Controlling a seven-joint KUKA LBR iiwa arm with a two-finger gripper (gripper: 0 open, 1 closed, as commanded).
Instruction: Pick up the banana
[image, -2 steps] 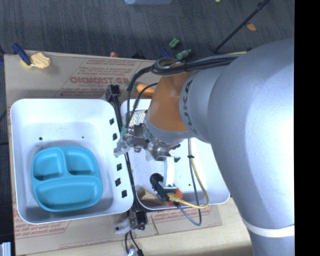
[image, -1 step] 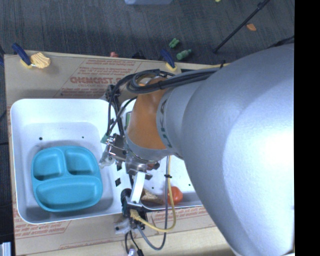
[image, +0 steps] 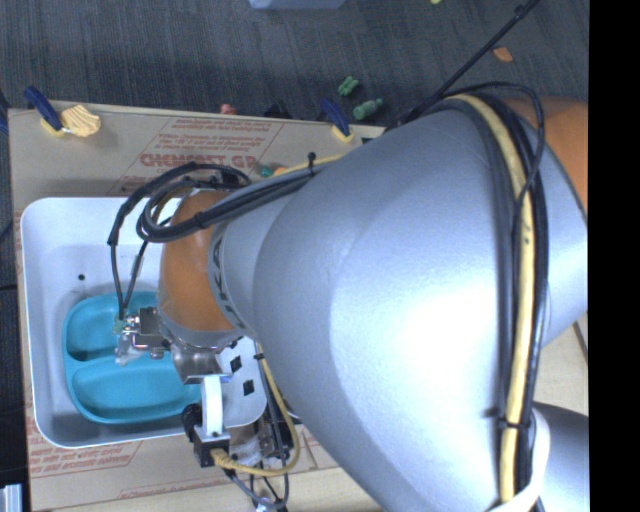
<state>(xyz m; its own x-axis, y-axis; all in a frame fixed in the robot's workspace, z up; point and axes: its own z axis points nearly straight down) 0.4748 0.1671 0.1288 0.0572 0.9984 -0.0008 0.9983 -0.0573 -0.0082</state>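
Observation:
My grey arm (image: 400, 300) covers most of the view and hides the right bin and the right part of the left bin. The orange wrist band (image: 190, 275) hangs over the left white bin (image: 50, 230). My gripper (image: 131, 338) reaches down at the left of the wrist, just above a light blue dish-like thing (image: 110, 390). That dish lies in the near half of the left bin. What is under the gripper is hidden by the wrist and the black cables (image: 150, 210).
The bins sit on a cardboard sheet with red print (image: 200, 150). Blue clamps (image: 42, 105) hold its far edge, with a yellow piece (image: 82, 122) beside the left one. Small green things (image: 358, 95) lie on the dark floor beyond.

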